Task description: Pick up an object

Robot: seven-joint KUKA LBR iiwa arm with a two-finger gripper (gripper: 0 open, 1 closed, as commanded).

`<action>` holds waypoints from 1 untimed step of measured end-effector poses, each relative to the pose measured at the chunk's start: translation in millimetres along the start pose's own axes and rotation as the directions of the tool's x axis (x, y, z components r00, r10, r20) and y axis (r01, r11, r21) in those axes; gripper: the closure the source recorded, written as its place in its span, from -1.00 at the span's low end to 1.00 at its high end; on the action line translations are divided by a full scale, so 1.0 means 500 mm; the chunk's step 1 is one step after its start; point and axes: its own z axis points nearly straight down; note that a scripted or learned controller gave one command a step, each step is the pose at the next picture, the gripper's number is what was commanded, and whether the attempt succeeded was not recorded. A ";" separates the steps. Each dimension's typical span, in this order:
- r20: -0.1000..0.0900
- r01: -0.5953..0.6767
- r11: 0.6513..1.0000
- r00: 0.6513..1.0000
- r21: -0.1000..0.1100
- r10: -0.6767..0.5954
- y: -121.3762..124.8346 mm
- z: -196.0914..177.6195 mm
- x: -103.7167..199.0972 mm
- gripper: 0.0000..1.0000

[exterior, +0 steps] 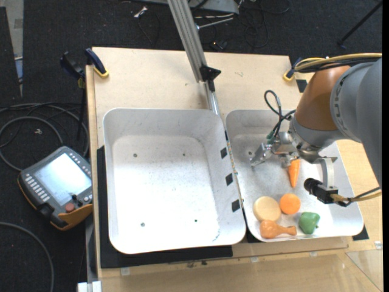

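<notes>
Your arm is over the right bin [340,163], gripper [290,157] low above the bin floor with the top end of the carrot [293,173] right under it. Can't tell from this angle whether anything is actually clamped, the wrist body hides that, so don't count it as a grasp yet. If carrot is the target: centre on its thick upper end, close across the short axis, lift straight up and check it comes with you. It's tapered, so a grab near the tip will likely squirt out. Remaining objects sit toward the near edge of that bin, apart from the gripper: cream round piece [267,208], orange ball [290,204], green pepper [309,222], orange drumstick-shaped toy [275,229]. Left bin [115,163] isn't in play.
</notes>
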 end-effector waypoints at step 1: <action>0.000 -0.002 1.000 1.000 -0.002 0.002 0.001 -0.021 0.000 1.00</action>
